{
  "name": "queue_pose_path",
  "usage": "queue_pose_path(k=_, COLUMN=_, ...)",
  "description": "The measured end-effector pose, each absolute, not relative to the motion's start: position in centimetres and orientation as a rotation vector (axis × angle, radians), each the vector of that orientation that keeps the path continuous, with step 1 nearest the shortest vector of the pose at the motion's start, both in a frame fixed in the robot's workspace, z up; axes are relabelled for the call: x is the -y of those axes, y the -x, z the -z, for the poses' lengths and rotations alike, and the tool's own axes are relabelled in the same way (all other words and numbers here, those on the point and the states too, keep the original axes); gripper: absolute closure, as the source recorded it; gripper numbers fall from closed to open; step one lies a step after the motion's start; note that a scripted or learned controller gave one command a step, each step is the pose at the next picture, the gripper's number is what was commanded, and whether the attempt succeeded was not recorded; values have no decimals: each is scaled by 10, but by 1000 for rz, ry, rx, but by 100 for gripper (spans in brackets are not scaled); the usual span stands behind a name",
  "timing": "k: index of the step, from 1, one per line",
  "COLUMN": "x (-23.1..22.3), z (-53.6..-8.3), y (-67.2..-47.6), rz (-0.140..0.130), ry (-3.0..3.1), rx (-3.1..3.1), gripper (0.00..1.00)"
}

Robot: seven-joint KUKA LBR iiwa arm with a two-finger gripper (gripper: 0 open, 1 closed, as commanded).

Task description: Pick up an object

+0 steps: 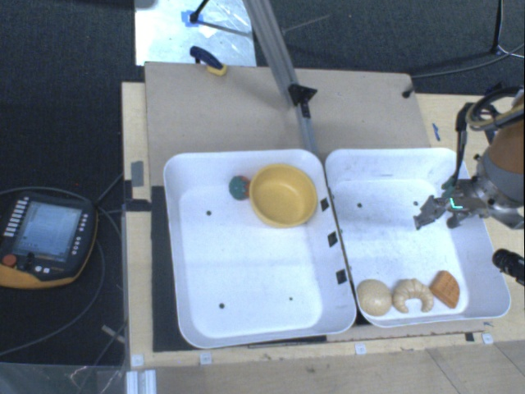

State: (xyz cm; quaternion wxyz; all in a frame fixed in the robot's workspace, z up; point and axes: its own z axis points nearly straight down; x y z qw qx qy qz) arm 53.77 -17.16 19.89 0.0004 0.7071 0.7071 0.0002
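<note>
Camera view: my pincer [437, 215] hangs over the right white bin [385, 245], toward its right side; whether it is released or clenched, I cannot tell. Round beige bun [374, 297], pale curved croissant [414, 294] and orange waffle piece [446, 288] lie along that bin's near edge. Yellow plastic bowl [283, 195] and small green ball [239, 187] sit touching in the left white bin [238, 294].

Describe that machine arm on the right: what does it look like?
The arm is grey, rounded metal with an orange band near the top edge. Dark cables loop over its upper part. It ends in a gripper, a small dark grey assembly with a tiny green-blue light glowing on it.
</note>
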Motion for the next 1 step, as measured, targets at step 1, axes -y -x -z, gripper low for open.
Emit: queue_pose_path(k=1, x=172, z=-199, y=-538, rz=-1, ry=-2221, rx=-2221, gripper=0)
